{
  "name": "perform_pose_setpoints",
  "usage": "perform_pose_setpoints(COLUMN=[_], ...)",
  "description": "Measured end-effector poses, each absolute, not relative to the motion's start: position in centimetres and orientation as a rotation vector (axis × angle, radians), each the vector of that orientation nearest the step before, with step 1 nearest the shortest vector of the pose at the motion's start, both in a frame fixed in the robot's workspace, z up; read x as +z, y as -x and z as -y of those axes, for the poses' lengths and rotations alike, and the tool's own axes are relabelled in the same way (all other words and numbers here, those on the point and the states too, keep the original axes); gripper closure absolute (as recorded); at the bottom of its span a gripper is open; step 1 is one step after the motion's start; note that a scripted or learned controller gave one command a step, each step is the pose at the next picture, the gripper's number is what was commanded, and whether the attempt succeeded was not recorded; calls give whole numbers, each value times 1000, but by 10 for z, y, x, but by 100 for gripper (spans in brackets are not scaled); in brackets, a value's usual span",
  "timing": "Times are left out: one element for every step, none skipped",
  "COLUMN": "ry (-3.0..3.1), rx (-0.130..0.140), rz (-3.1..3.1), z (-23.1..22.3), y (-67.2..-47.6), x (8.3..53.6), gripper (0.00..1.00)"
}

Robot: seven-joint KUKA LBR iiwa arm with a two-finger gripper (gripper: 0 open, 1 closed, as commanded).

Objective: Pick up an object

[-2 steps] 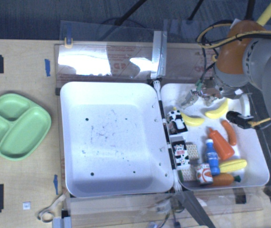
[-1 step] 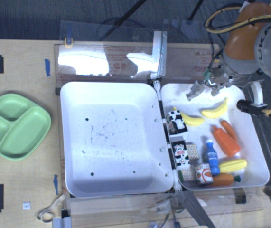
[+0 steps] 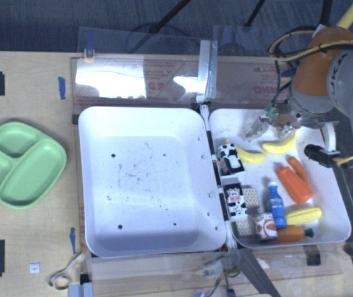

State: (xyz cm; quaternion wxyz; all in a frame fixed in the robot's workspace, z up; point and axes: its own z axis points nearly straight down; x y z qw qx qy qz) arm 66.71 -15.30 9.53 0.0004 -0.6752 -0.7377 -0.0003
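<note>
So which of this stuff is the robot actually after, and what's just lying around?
For the job:
hand
right bin
bananas
blue bottle
orange bottle
can
corn

Lying about:
left bin
green tray
scissors

arm (image 3: 343, 73): grey rounded casing, smooth, bulky link at the frame's right side. Orange band (image 3: 315, 73) wraps it above the wrist, glossy, with a second orange dome-shaped cap just above that. Black cables (image 3: 282, 45) loop off the band's left side, one yellow-sheathed, bundled in a loose arc. Below the band, the wrist narrows into a small metallic gripper (image 3: 274, 121): silver-grey hardware, mixed bright and dark parts, details too small to resolve. White bracket-like piece hangs off the casing right of the gripper.
</note>
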Motion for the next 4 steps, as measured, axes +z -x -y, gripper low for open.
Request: perform_pose_setpoints(ry=[1949,1779,1639,1625], rx=[-5,-5,-2,-3], rz=[2468,2596,2687,2693], z=[106,110,183,194], y=[-629,-639,-631,-630], x=[86,86,164,86], gripper=[0,0,0,0])
